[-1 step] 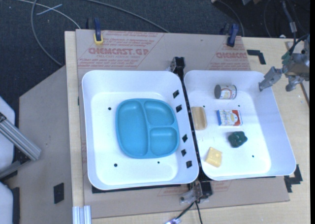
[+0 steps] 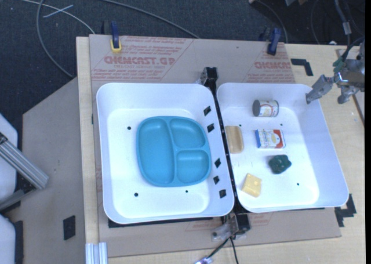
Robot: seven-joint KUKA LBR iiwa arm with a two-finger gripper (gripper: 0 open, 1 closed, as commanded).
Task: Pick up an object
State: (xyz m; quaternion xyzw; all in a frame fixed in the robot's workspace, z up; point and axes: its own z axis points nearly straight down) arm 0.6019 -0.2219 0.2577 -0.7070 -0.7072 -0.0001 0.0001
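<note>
Right bin (image 2: 324, 158): small can (image 2: 265, 108) at 12 o'clock; red-and-blue carton (image 2: 270, 138) centre; dark green lump (image 2: 280, 164) at 5; yellow block (image 2: 252, 184) at 7; tan bar (image 2: 233, 138) at 9.
Left bin (image 2: 110, 158): blue divided plate (image 2: 173, 150).
Gripper (image 2: 327, 90): over right bin's 2 o'clock corner, jaws spread, nothing between them.

Blue divided plate (image 2: 173, 151) lies in the left bin (image 2: 110, 158); cables (image 2: 64, 2) behind.

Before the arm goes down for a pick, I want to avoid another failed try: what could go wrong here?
1. The tool sits past the right bin's far corner, so it may clip the rim coming in.
2. The tan block lies against the wall, hard to straddle.
3. The small can lies on its side and may roll.
</note>
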